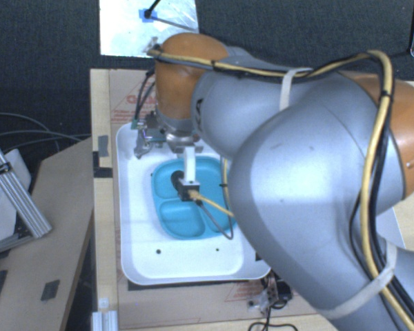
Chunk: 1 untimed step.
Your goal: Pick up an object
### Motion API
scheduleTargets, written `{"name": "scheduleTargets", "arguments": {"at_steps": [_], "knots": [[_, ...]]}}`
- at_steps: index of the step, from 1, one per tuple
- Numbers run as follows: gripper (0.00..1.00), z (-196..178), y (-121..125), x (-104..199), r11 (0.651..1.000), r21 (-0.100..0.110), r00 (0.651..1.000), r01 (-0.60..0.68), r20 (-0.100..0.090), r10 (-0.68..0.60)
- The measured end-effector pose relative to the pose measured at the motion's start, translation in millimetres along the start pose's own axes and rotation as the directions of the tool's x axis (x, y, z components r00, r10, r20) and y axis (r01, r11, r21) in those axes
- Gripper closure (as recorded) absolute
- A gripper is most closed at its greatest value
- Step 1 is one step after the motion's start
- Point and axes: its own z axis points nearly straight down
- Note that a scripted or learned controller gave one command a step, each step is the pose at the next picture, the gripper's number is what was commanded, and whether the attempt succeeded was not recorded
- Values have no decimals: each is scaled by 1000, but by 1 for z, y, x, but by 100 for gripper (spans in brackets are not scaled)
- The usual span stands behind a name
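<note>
The blue dish (183, 219) lies in the white bin (134, 257), and it looks like nothing is picked up yet. The gripper (152, 138) hangs over the bin's far end, just beside the dish. I cannot tell if it is open, shut or holding anything. I count 1 dish, 1 bin, 1 arm (297, 171).

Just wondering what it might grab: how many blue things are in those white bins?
1. A blue divided dish lies in the middle of the bin on the view's left. The arm covers the bench further right, so more may be hidden there.
</note>
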Motion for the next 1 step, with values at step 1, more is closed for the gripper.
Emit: {"name": "scheduleTargets", "arguments": {"at_steps": [1], "knots": [[0, -20, 11, 9, 1000, 14, 1000, 1, 6, -1]]}}
